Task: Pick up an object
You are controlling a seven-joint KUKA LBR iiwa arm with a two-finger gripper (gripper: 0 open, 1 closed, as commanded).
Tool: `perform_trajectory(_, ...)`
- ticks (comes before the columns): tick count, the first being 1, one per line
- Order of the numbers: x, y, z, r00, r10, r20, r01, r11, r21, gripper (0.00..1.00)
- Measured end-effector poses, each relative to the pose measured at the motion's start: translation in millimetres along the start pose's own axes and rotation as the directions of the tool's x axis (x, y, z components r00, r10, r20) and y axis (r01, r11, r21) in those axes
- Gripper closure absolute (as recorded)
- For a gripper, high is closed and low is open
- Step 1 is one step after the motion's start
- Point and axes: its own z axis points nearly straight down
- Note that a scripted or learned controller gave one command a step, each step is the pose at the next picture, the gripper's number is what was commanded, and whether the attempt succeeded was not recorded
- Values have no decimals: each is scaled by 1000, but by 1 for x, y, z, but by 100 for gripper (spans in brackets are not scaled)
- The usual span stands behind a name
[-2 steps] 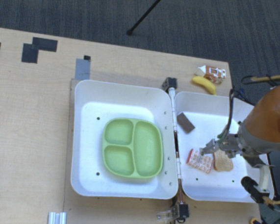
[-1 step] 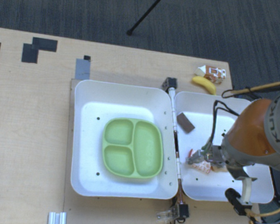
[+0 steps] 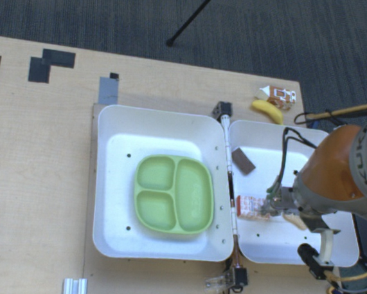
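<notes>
A green plate (image 3: 174,194) with three sections is sitting in the middle of the left bin (image 3: 113,169), near the center of the frame. The right bin (image 3: 261,244) is sitting just beside it, and their edges are touching along a line down the middle.

The robot arm (image 3: 336,174) is reaching in from the right side of the frame, and its orange band is showing above the right bin. The gripper (image 3: 275,203) is hanging low over the right bin, right next to a small red and white packet (image 3: 250,206). The packet is lying flat on the floor of that bin, close to its left wall, and the gripper is touching or almost touching the packet's right end. It is too hard to see whether the gripper is grabbing the packet or letting go.

A small brown block (image 3: 242,160) is lying in the upper left part of the right bin, apart from the packet.

A yellow banana (image 3: 267,110) is resting on the bench (image 3: 32,180) just above the right bin, in the upper right of the frame. A little orange and white wrapper (image 3: 279,94) is lying next to the banana, a bit higher up.

Some black tape squares (image 3: 49,64) are sticking to the bench in the upper left of the frame.
</notes>
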Motion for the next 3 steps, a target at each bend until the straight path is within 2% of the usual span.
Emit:
perform_trajectory(1, 0, 0, 0, 1000, 0, 0, 0, 1000, 0, 0)
perform_trajectory(2, 1, 2, -10, 1000, -2, -3, 2, 1000, -2, 100)
perform_trajectory(3, 1, 2, -10, 1000, -2, -2, 2, 1000, -2, 0)
